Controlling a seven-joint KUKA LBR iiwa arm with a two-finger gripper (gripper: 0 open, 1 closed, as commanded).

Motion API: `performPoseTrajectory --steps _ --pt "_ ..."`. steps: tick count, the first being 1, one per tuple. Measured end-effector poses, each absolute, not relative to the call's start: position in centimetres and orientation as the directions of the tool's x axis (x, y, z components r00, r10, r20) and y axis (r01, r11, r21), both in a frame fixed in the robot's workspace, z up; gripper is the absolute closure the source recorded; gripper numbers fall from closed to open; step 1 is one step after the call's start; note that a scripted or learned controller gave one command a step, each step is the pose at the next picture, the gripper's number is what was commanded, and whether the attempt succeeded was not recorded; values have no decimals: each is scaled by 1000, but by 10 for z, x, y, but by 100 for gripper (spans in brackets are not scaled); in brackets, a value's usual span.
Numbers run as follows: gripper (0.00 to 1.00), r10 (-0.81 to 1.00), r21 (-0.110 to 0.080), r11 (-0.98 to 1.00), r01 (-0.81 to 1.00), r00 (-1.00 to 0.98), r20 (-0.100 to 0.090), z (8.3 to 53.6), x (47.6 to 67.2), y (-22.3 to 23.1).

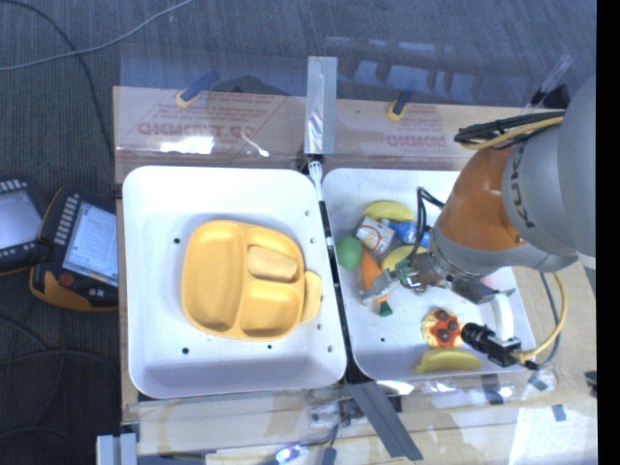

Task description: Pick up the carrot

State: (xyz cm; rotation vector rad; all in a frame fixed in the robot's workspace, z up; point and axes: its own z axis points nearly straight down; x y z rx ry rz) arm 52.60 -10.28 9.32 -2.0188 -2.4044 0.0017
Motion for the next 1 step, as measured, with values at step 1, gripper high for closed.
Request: performPoseTrajectory --steps 1 --pt "100 985 -5 174 985 -174 6 100 527 -102"
